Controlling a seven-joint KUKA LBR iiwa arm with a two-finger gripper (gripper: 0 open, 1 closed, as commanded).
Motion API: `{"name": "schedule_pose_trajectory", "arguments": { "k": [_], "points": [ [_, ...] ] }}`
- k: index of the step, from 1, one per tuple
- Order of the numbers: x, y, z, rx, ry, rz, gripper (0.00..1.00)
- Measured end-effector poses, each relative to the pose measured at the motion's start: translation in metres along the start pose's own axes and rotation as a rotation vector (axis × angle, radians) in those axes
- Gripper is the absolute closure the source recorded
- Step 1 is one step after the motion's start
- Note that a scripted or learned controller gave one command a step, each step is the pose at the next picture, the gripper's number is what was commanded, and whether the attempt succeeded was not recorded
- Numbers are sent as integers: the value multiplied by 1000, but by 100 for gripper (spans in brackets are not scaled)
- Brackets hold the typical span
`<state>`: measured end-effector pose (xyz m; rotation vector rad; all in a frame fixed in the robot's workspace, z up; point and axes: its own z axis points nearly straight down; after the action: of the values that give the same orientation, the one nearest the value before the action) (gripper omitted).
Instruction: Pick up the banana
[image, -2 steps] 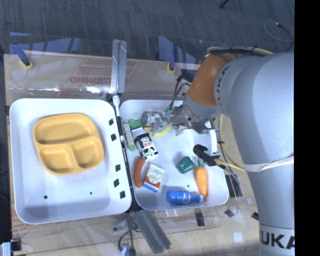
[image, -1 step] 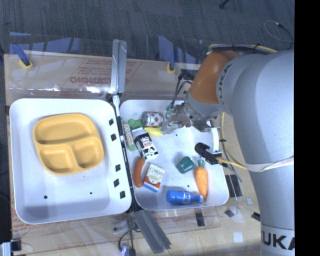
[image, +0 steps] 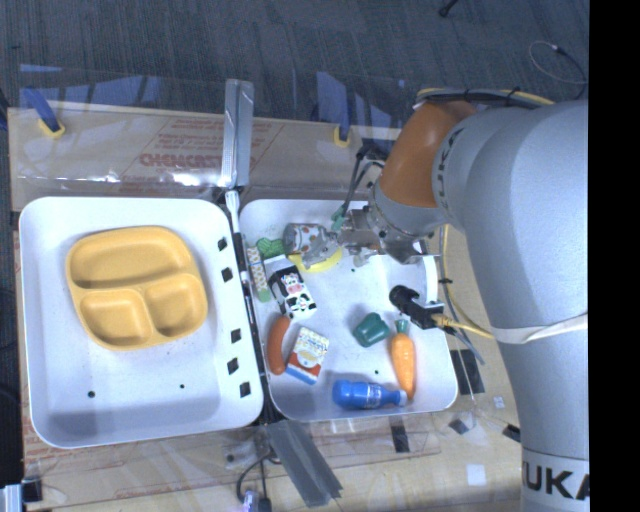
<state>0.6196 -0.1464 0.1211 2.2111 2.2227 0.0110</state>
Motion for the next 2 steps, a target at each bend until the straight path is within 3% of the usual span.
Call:
{"name": "schedule_pose_trajectory", "arguments": {
  "k": [1,2],
  "points": [
    [0,0,0,0,0,0,0],
    [0,1,-10,0,1,-3,100]
  ]
}}
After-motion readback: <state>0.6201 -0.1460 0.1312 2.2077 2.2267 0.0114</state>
